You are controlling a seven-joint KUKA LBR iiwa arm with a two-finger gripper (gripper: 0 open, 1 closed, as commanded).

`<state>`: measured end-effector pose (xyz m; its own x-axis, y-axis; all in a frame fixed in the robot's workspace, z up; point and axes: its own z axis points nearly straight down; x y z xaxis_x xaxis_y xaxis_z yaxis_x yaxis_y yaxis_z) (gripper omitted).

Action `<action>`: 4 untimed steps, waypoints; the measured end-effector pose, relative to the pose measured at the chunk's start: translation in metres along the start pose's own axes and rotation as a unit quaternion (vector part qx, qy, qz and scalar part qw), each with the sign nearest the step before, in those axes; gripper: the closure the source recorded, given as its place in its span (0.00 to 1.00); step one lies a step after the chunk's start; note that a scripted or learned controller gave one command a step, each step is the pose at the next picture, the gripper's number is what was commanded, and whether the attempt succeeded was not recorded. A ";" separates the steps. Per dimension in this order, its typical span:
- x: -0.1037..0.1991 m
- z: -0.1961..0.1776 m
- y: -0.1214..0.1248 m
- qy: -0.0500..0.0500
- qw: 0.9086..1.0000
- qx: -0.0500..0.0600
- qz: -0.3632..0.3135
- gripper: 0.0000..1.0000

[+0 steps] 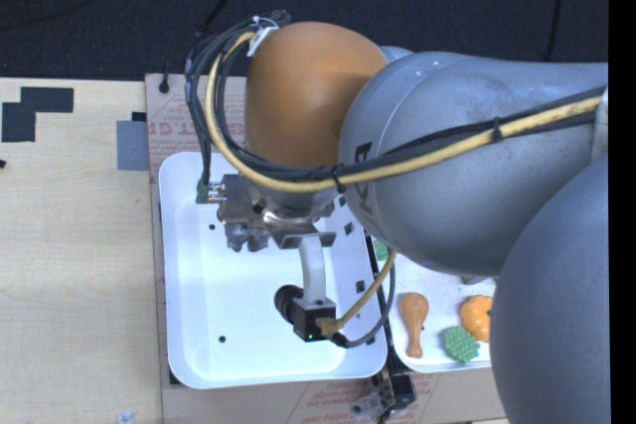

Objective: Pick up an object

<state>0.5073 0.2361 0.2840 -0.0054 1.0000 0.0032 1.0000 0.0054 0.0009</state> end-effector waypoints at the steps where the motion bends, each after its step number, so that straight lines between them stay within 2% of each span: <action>1: 0.007 0.041 0.042 -0.003 1.000 0.003 0.002 1.00; 2: 0.006 0.093 0.100 -0.003 1.000 0.002 0.003 1.00; 3: 0.007 0.069 0.138 -0.002 1.000 0.000 0.001 1.00; 4: -0.019 0.202 0.119 -0.003 1.000 0.003 0.003 1.00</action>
<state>0.6265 0.2180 0.0817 0.0013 1.0000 -0.0023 1.0000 -0.0013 -0.0052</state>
